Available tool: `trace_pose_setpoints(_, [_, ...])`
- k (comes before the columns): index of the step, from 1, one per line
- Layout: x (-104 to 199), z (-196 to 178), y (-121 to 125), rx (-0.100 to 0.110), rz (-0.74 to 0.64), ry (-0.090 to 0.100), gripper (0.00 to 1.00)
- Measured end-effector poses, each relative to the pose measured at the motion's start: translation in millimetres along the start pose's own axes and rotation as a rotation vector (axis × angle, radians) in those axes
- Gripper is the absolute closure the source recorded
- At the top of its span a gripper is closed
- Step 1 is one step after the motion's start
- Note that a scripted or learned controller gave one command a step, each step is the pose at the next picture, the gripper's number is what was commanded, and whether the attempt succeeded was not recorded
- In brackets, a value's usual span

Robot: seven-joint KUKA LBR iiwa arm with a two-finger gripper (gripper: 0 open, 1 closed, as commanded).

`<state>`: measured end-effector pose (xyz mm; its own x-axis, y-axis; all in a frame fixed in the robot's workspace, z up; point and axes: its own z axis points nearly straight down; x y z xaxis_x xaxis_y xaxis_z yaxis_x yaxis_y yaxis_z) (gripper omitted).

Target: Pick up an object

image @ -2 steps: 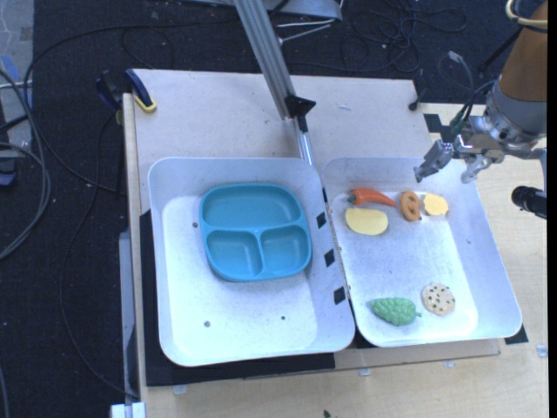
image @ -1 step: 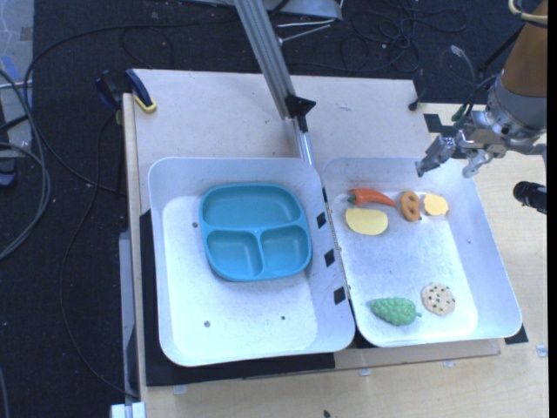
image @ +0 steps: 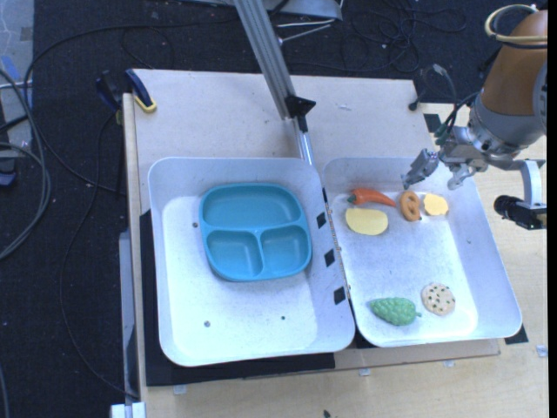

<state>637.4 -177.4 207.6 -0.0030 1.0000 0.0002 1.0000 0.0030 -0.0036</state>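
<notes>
Camera view: I count two white bins. The left bin (image: 174, 320) holds one blue divided tray (image: 256, 231). The right bin (image: 487, 277) holds six items: one carrot (image: 372, 197), one yellow piece (image: 366, 222), one orange ring (image: 410, 205), one yellow slice (image: 435, 205), one green leafy piece (image: 393, 310) and one cookie (image: 438, 299). My arm reaches in from the right, its gripper (image: 440, 172) above the bin's far edge near the slice, fingers spread and holding nothing.

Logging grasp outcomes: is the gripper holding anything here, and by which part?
Nothing is held: the gripper hangs open above the right bin's far edge, apart from the toy food.
</notes>
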Motion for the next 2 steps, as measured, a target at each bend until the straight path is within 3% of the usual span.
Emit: trace_pose_setpoints(2, [-8.2,108.8,-5.1,0.0,0.003,0.0,0.0])
